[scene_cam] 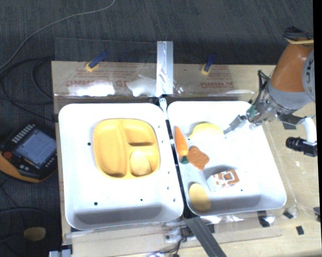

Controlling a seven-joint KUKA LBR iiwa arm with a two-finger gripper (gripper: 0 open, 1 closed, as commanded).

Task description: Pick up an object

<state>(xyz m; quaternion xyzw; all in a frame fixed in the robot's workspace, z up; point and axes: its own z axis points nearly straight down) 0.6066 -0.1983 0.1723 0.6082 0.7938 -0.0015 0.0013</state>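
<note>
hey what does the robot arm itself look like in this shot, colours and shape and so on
The arm is rounded and bulky, with a broad orange band above a grey wrist section. A slim metallic gripper tapers from the wrist to a narrow tip. Dark cabling runs beside the wrist.

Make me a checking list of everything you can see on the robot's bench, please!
Surface: wooden bench bearing two white bins, left bin and right bin.
Job's things: in the right bin, carrot, brown piece, pale yellow piece, yellow piece, white-and-orange item.
Clutter: yellow divided tray in the left bin.
Grippers: gripper over the right bin, holding nothing.
Cables: on the floor, top left.
Surroundings: handheld controller on dark carpet.
</note>
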